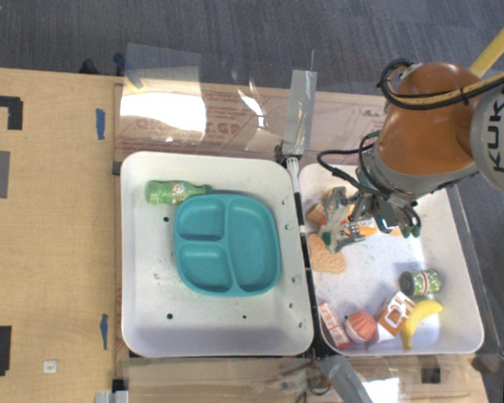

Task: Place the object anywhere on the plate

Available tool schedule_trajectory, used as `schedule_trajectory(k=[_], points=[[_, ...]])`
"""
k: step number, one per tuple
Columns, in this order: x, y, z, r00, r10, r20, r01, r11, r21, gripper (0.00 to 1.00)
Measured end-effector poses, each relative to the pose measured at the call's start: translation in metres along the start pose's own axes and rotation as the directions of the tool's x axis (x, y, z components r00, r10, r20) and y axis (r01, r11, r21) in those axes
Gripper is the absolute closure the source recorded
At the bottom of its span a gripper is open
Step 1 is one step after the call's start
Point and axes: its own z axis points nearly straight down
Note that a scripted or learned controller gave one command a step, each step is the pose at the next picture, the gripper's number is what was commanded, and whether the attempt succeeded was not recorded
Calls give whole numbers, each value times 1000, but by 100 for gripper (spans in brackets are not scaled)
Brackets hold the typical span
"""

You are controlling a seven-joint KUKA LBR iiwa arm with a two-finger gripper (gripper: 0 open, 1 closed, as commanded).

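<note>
Claw (350,220) is down in the right bin (464,250), near its left wall, over a clutter of small items: an orange carrot-like piece (362,231), a brown chunk (318,214) and a tan flat cookie-like piece (326,259). Can't tell how the claw stands, or if anything sits between its tips; too cluttered and small. Looks like the pick step, so the object to move is likely one of those pieces, not yet lifted clear. Teal divided plate (229,242) sits in the left bin (137,300), nothing on it; green bottle (175,192) lies just beside its top-left edge. Can (420,282), banana (420,319) and a red item (362,326) sit lower right, well apart from the claw. Next: secure a grip, lift over the divider, travel left, release over any plate compartment.
</note>
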Motion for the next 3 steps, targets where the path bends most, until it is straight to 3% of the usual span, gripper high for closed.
schedule_trajectory(k=[1, 2, 3], points=[[-69, 74, -50, 993, -115, 9, 115, 993, -1, 100], [-7, 59, 2, 912, -410, -2, 410, 912, -2, 100], [-8, 60, 0, 912, -411, 1, 411, 912, -1, 0]])
